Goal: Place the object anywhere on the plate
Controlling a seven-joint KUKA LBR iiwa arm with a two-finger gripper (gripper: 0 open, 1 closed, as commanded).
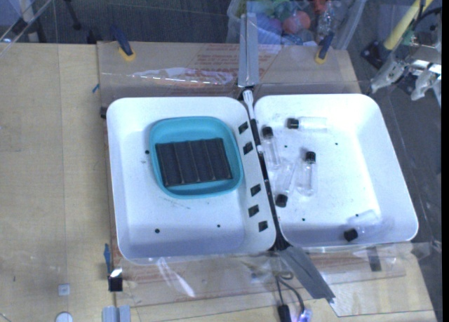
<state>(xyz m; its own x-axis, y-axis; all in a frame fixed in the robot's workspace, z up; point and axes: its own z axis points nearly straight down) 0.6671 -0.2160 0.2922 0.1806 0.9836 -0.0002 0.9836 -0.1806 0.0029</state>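
bench (pixel 49 173): wooden | left bin (pixel 130 236) | right bin (pixel 393 173)

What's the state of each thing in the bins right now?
Blue plate: flat in the left bin, carrying a dark ribbed block.
Clear vials with black caps: lying scattered in the right bin, none on the plate.
One vial: on its side near the right bin's front rim.
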